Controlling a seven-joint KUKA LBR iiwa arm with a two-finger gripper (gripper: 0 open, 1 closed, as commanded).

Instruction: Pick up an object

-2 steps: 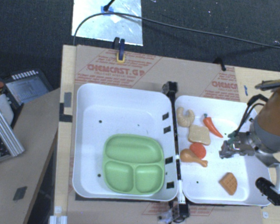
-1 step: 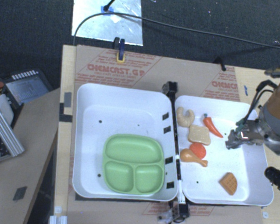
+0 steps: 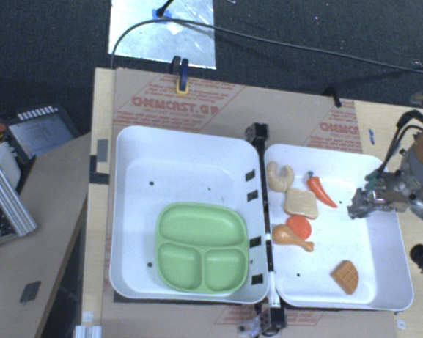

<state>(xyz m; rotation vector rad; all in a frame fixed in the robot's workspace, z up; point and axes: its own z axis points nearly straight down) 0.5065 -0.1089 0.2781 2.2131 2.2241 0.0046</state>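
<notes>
While looking down on the bench, counted two shallow white bins, smooth and hard-looking with rounded corners: left bin (image 3: 132,194) and right bin (image 3: 390,276), set side by side, rims touching along a dark clipped seam. Found one green plate (image 3: 201,248) in the left bin, matte, rounded, moulded into three compartments: one long one at the far side, two smaller ones at the near side.

Counted six small toy foods in the right bin, all in its left and middle parts. Noted one pale curled piece (image 3: 279,178), beige and lumpy, nearest the far rim. Noted just beside it one red-orange pepper (image 3: 321,191), slim, tapered, glossy, with a green tip. Noted one tan slab (image 3: 301,203), flat and roughly square, below the curled piece. Noted one red-orange round piece (image 3: 300,226) touching one tan drumstick shape (image 3: 292,239), smooth and club-ended. Noted one brown gridded wafer (image 3: 345,276), flat, lying well apart near the front rim.

Saw one gripper (image 3: 363,200), dark metal, over the right part of the right bin, near the pepper yet apart from it; could not tell whether spread or pressed together. Saw nothing pinched.
</notes>
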